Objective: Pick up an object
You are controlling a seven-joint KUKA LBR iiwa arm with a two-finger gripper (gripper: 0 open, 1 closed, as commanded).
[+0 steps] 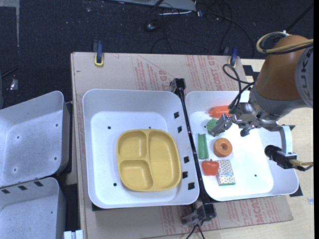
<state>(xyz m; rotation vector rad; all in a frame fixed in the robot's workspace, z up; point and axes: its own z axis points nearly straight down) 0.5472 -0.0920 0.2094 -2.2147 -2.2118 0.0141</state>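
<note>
Orange donut toy [223, 147] looks light and firm, best pinched across its ring; I cannot tell how the hand [219, 125] is set.

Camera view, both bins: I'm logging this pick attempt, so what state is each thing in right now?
Yellow plate: flat in the left bin.
Green stick: lying flat in the right bin.
Orange ring: flat, untouched.
Red piece: resting beside the small box.
Small box: lying flat.
Orange carrot-like piece: partly hidden by the gripper.
Gripper: low over the right bin.
</note>
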